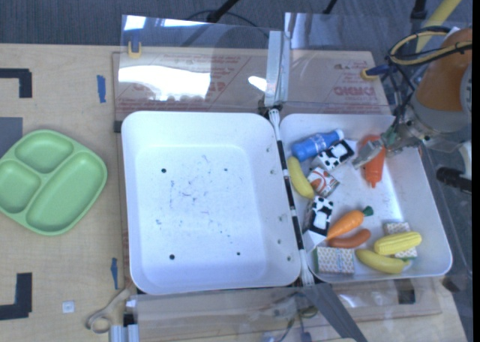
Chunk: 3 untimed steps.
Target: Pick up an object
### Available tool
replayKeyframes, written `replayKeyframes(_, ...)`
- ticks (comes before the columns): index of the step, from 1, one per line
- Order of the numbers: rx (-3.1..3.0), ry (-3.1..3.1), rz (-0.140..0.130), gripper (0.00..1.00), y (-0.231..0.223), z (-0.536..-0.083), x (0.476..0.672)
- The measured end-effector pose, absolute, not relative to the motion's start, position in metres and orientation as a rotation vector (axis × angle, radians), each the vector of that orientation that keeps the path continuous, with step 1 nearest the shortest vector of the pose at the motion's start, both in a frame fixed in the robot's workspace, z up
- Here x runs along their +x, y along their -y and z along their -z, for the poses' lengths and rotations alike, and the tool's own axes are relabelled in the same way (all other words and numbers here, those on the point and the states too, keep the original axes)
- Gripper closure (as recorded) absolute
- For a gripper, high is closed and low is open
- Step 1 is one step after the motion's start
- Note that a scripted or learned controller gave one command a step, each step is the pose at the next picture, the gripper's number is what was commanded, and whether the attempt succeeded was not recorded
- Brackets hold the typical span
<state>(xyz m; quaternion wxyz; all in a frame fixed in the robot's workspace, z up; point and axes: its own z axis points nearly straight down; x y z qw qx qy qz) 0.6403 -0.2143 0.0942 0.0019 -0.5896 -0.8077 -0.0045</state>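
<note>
The right bin (439, 247) holds several toy foods. An orange-red pepper-like toy (373, 171) lies near the bin's upper right, and my gripper (377, 150) is right over its upper end, reaching in from the right. The gripper's grey parts cross the toy, so I cannot tell whether they touch it. Left of it lie a blue bottle (315, 143), a black-and-white piece (337, 154) and a yellow banana (300, 179). Lower in the bin are a carrot (346, 222), a corn cob (397, 243) and a second banana (381, 260).
The left bin (135, 205) stands beside the right one, split off by a central rim (289, 198). A green divided plate (49, 181) rests on the bench at far left. Clear panels (195, 70) stand behind both bins. Cables (409, 48) hang by the arm.
</note>
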Motion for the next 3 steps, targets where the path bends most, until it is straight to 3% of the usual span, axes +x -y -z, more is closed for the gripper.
replayKeyframes(1, -1.856, 2.53, 0.002, 1.0, 0.22, -0.101, 0.638)
replayKeyframes(2, -1.855, 2.53, 0.003, 1.0, 0.219, -0.109, 0.638)
replayKeyframes(3, -2.032, 2.393, -0.002, 1.0, 0.123, -0.213, 0.616)
